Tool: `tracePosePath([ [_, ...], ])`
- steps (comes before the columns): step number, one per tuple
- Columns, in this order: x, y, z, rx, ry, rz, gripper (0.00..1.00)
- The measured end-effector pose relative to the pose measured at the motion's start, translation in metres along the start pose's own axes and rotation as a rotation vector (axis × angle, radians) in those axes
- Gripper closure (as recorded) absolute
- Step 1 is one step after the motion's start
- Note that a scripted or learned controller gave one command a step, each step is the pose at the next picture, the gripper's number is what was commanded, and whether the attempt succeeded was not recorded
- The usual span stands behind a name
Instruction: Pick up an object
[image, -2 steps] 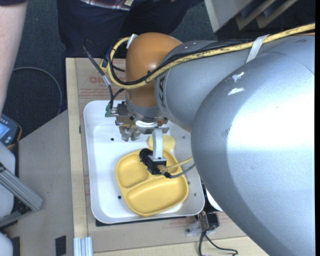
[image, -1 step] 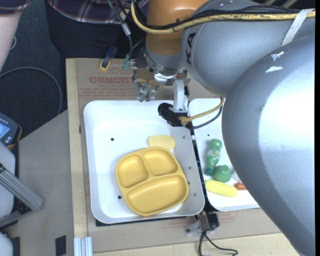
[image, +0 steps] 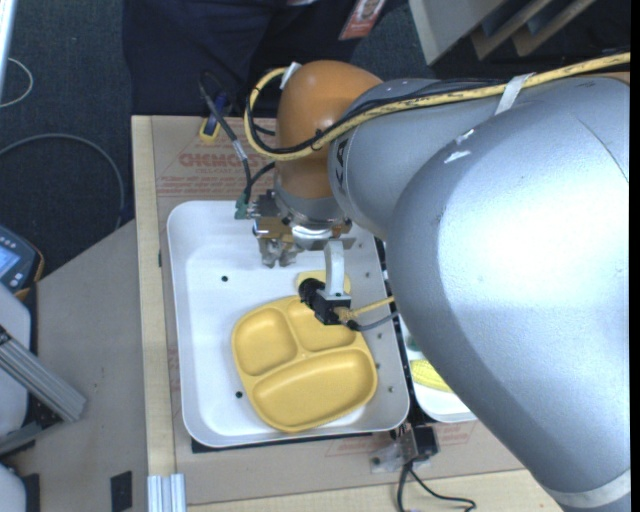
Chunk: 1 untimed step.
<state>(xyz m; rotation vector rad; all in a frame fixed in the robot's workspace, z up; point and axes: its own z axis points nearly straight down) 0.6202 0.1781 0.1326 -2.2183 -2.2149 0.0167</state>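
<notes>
Yellow divided plate (image: 300, 370) w/ three compartments is seen lying flat in left white bin (image: 195, 300), toward bin's near-right corner; two small compartments face bin's far side, the large one faces near rim. The hand (image: 290, 245) is positioned over the same bin, just beyond plate's far edge, roughly at bin's far-middle. Hand's metal parts are seen below the orange band (image: 315, 120), pointing down at bin floor. Whether hand is apart or together can't be told – the tips are too small & partly hidden by wrist. Nothing is seen clamped in it. A black fitting w/ yellow cable (image: 320, 300) is hung from the arm at plate's far-right rim; touching or not can't be told. Right of the bin, big grey arm link (image: 500, 270) covers most of second bin (image: 440, 405); a yellow-green item (image: 430, 375) is glimpsed there, type unclear. Bins are set on a brown tabletop (image: 160, 400).
</notes>
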Motion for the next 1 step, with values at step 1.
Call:
tracePosePath([
  [1, 0.0014, 0.0029, -0.0181, -0.012, 0.003, -0.002, 1.0],
])
